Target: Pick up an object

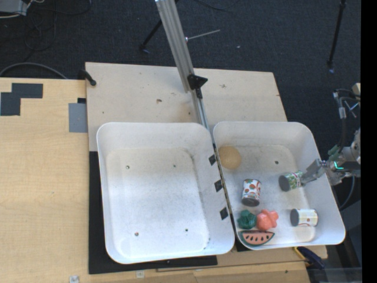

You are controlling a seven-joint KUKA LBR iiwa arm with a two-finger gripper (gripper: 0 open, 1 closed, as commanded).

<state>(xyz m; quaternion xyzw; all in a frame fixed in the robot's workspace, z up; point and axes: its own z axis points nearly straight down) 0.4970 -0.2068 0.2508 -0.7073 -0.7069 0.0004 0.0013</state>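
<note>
Look at the right bin (306, 133) first. All the things you could pick are in there. The gripper (293, 180) reaches in from the right edge of that bin. Its tip is right at a small dark round thing (288, 182), close to the right wall. You cannot tell from here whether the hand is clenched or let go, or whether it has that thing at all.

A tan ball (229, 157) sits by the left wall of the right bin, near the far corner. A little can with red spots (251, 192) stands in the middle. A white cup with a green band (304, 217) lies on its side near the right wall, toward the near edge. A green toy (247, 220), an orange-red toy (267, 219) and a watermelon slice (257, 237) crowd together at the near edge.

Here is what could go wrong. The dark thing is small and round, so it may roll away or slip out when you squeeze. The wall is close, so the hand could bump it. If you lift too fast, the thing may drop.
</note>
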